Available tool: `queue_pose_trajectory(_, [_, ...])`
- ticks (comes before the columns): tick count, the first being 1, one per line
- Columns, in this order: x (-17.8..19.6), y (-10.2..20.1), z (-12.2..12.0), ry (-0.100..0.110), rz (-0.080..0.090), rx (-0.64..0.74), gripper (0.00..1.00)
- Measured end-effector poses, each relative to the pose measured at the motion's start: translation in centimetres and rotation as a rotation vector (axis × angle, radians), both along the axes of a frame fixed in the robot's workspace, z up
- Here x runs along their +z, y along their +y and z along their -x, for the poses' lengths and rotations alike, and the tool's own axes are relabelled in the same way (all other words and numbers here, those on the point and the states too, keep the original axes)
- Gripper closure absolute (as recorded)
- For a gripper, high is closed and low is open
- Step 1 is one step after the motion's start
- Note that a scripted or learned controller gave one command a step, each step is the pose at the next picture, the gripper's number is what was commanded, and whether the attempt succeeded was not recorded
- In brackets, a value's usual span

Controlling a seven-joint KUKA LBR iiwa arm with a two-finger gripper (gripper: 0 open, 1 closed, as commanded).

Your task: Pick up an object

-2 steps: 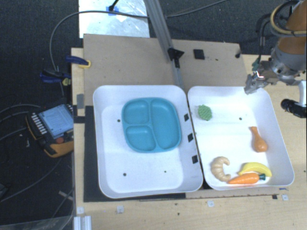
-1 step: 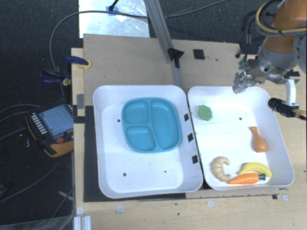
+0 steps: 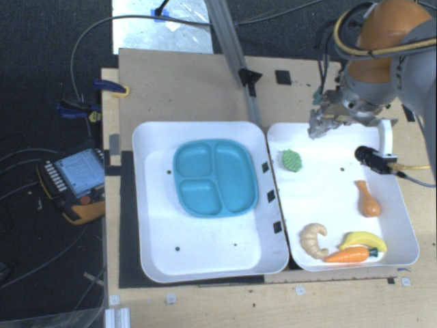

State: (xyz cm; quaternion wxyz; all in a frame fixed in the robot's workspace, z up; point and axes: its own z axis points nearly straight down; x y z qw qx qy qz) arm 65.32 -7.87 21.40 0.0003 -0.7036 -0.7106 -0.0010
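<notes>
Gripper (image 3: 319,130) hanging over upper edge of right bin (image 3: 321,183), upper right of frame; finger state cannot be told, nothing seen held. Green knobbly object (image 3: 292,160) lying just below and left of gripper, apart from it. Orange drumstick-like piece (image 3: 368,200) sitting at right side of bin. Croissant (image 3: 313,240), banana (image 3: 364,240), carrot (image 3: 349,255) clustering at lower right. Blue divided plate (image 3: 215,178) resting in left bin (image 3: 153,203).

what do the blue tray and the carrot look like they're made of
Blue tray: likely moulded plastic, one even matte colour with rounded compartment ridges. Carrot: probably a plastic toy, smooth uniform orange with a green stub end; too small to be sure.
</notes>
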Motion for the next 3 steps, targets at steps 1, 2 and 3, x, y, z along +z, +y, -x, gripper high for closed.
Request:
queue_pose_trajectory(1, [-0.6, 5.3, 0.3, 0.0, 0.0, 0.0, 1.0])
queue_pose_trajectory(2, [0.9, 10.7, 1.1, -0.002, -0.001, 0.001, 1.0])
queue_pose_trajectory(3, [2.1, 15.9, 2.2, -0.001, -0.001, 0.001, 1.0])
